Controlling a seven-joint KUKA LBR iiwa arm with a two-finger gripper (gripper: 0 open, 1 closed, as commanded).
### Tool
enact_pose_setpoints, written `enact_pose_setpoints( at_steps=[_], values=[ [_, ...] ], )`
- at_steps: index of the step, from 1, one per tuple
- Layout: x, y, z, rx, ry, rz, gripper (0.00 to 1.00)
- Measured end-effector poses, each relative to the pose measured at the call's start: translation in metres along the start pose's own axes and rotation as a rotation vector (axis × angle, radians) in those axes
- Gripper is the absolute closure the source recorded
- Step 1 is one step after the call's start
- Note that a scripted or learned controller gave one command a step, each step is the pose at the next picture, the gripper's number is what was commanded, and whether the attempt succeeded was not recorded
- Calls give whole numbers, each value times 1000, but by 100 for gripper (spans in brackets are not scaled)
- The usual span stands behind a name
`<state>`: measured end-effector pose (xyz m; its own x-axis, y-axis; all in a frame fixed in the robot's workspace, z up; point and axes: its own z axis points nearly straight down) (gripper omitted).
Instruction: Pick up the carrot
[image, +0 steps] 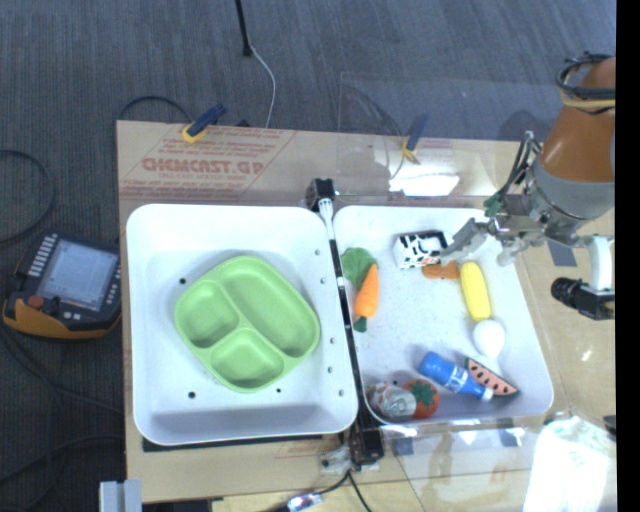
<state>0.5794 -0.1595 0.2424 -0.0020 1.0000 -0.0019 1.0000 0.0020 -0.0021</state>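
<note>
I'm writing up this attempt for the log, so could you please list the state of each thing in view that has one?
carrot: lying in the right bin by its left wall, not gripped
gripper: over the right bin's far side, away from the carrot
corn cob: lying flat
egg: resting beside the corn cob
blue bottle: lying on its side
green plate: right side up in the left bin

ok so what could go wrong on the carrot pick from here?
1. The carrot lies against the bin divider, so a finger may hit the wall.
2. Its green top could get pinched rather than the body.
3. The gripper sits over the black-and-white toy and corn, so it may knock them moving across.
</note>
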Motion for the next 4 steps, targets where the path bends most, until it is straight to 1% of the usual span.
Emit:
enact_pose_setpoints(
  at_steps=[1,2,3,4],
  values=[
    [45,-11,124,12,4,17,0],
    [59,43,152,-6,-3,260,0],
    [170,13,57,-2,1,500,0],
    [166,-65,60,7,-2,430,0]
  ],
)
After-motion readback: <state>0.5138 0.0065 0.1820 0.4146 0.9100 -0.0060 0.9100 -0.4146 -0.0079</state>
